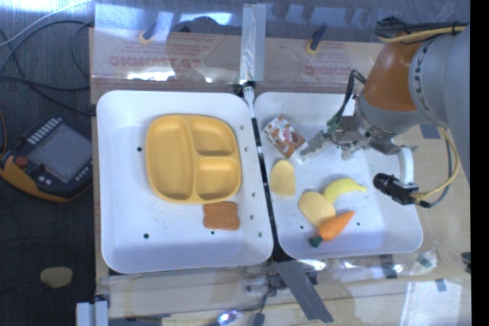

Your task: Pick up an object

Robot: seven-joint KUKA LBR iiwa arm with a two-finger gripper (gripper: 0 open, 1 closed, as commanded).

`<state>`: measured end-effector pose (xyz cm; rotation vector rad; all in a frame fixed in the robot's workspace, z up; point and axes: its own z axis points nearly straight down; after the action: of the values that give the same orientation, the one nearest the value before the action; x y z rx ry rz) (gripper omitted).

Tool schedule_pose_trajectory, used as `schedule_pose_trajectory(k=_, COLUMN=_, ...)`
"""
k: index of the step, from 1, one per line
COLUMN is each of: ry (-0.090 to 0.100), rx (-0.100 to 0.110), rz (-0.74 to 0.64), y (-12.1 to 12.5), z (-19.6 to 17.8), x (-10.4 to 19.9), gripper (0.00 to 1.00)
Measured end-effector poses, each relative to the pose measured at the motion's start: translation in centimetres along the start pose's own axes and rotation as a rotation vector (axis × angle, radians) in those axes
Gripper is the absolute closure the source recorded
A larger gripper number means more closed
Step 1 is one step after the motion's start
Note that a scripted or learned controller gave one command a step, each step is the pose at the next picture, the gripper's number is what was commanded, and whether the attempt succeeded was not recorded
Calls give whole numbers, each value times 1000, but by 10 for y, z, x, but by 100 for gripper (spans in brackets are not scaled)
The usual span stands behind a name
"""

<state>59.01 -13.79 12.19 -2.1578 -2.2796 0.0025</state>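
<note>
A: Why did the arm hang over the right bin (397, 237)?

B: That was where the loose pieces lay. The gripper (312, 150) sat low, the snack packet (284, 135) just beside it at nine o'clock; I took that for its target.

A: Was it clamped on anything?

B: Nothing showed between its fingers; spread or closed, I couldn't tell.

A: And at six o'clock?

B: The banana (343, 188) and carrot (333, 227), huddled together.
</note>
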Motion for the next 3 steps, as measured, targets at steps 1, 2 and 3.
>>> schedule_pose_trajectory(k=1, ry=-4, rx=-15, rz=-85, y=-71, z=32, x=11, gripper=0)
schedule_pose_trajectory(k=2, ry=-5, rx=-13, rz=21, y=-5, z=32, x=14, gripper=0)
schedule_pose_trajectory(k=3, ry=-4, rx=-19, rz=159, y=-34, z=32, x=31, gripper=0)
